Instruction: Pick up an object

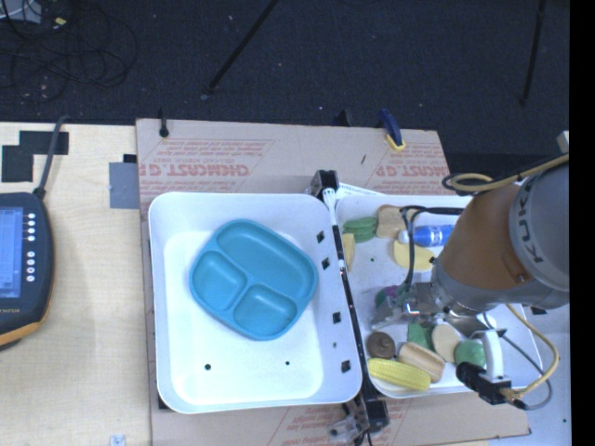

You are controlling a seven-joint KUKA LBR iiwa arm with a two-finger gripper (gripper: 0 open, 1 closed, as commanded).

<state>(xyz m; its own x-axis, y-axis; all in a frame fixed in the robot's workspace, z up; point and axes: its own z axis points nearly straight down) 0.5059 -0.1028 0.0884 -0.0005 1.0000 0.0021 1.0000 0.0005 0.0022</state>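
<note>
The right bin (358, 277) holds several toy foods. Among them are a yellow corn cob (404, 373), a brown round piece (379, 345), a beige egg shape (446, 340), a green piece (359, 229) and a blue bottle (433, 235). My gripper (409, 307) is low in the middle of this bin, under the orange wrist band (483, 244). It hangs right beside a small purple and green item (390, 297). The arm's body hides what lies directly beneath it.
The left bin (177, 342) holds a blue divided plate (253, 279). A black divider rail (337, 286) runs between the bins. A handheld control pendant (19, 258) lies on the bench at far left. Cables (521, 393) trail by the right bin's front corner.
</note>
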